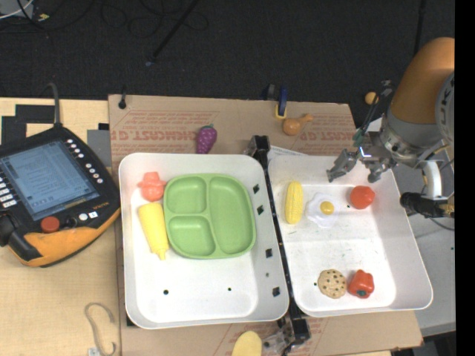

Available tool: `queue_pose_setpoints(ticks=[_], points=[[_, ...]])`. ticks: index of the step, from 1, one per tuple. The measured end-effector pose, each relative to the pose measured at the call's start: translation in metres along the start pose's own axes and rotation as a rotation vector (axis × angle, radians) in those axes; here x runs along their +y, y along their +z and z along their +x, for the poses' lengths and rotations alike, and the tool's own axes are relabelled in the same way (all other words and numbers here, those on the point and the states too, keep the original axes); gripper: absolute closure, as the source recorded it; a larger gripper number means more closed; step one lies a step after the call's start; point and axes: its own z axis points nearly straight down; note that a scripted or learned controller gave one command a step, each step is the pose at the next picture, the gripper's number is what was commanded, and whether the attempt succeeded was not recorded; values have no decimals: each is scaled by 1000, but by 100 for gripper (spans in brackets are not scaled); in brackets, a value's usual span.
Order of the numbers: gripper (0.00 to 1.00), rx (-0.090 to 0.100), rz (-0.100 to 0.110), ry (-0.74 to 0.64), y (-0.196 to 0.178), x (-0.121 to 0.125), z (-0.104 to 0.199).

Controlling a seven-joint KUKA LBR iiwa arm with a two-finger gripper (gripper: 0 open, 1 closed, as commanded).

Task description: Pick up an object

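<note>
- We see the grey arm with its orange band reaching in from the right, its two-finger gripper (358,167) hanging over the far edge of the right shallow white bin (415,273).
- The two dark fingers are spread apart with nothing between them, so we read the tool as released.
- Just below the gripper lies a round red toy tomato (362,197), near the fingertips but apart from them.
- To the tomato's left we find a white and yellow toy fried egg (322,208), and just beside that a yellow toy corn cob (295,202) lying lengthwise.
- At the near end of the same bin a tan speckled toy cookie (332,282) sits just beside a red toy bell pepper (361,284).
- In the left shallow white bin (193,295) we see a green plastic plate with three compartments (208,216), a yellow toy squeeze bottle (154,228) along its left side, and a pink-orange toy piece (151,186) at the far left corner.
- Behind the bins, on the brown cardboard sheet (171,124), rest a purple toy grape bunch (206,137) and a small orange toy pear (295,124).
- On the bench to the left lies a grey and orange control pendant with a screen (48,191).
</note>
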Motion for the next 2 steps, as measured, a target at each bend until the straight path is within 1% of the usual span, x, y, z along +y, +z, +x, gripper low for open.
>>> queue_pose_setpoints(ticks=[1, 2], points=[[0, 0, 1, -2, 62, 0, 8], [0, 0, 1, -6, 106, 0, 12]])
